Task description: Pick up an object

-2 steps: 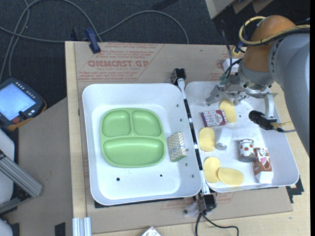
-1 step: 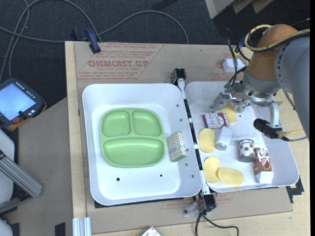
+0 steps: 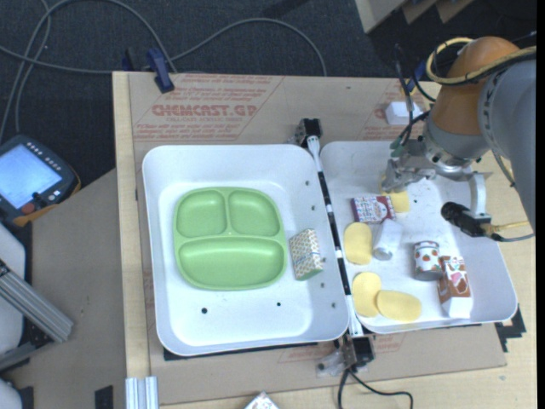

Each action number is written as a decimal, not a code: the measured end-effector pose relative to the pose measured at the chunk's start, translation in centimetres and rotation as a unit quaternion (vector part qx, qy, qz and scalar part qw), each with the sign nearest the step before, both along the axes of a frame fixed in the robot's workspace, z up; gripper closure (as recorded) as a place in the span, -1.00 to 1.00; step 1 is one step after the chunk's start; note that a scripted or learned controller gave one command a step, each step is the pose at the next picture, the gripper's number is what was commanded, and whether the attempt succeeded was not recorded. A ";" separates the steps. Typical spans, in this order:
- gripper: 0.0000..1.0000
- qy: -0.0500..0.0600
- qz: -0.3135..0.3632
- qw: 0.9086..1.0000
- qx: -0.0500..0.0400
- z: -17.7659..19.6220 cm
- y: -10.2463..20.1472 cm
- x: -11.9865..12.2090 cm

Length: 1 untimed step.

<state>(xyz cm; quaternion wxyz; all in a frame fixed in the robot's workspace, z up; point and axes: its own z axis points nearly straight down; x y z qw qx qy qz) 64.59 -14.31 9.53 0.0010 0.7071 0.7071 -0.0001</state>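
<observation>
Camera view: the pincer (image 3: 398, 175) hangs low over the far part of the right bin (image 3: 498, 292), at the end of the grey arm reaching in from the right. Whether it is apart or together — cannot tell at this angle. Nearest candidate is the red-and-white packet (image 3: 370, 208), lying just below and slightly left of the pincer, with a small yellow piece (image 3: 398, 201) touching its right end. The packet lies flat, long axis roughly left-right across the bin — printed wrapper, likely thin and a little slippery. Judgement: a short drop toward the near side should bring the pincer over it. Nothing visibly held.
</observation>
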 end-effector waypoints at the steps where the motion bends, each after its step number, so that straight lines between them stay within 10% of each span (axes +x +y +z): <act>1: -1.00 0.000 0.000 1.000 0.000 0.0 0.0 0.0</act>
